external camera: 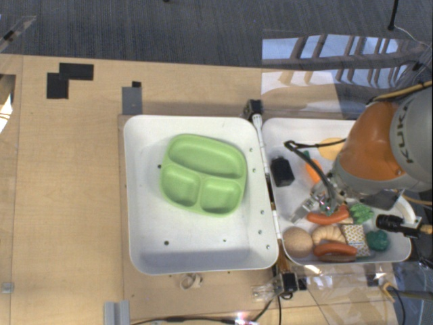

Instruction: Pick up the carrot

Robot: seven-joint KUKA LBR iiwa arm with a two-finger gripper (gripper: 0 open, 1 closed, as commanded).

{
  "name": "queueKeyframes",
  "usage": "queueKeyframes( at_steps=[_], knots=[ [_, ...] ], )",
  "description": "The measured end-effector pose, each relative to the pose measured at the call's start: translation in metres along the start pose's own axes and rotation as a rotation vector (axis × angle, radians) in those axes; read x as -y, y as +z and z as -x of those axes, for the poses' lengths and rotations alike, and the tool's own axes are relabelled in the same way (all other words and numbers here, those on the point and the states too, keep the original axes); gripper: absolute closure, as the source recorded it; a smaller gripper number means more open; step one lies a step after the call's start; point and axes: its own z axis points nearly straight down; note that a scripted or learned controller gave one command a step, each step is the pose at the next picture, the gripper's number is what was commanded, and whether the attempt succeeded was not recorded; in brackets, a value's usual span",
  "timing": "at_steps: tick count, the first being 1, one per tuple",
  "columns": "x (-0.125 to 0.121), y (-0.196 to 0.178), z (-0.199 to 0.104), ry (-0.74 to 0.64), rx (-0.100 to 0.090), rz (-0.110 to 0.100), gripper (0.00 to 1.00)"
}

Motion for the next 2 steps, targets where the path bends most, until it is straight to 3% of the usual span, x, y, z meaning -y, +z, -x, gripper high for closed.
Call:
queueKeyframes(
  at_steps=[1,2],
  knots=[
    [-0.035,0.003,0.068,0.314,-0.003,-0.004,0.0],
    [-0.069,0.005,0.09,0.659,-0.005,-0.009,0.0]
  ],
)
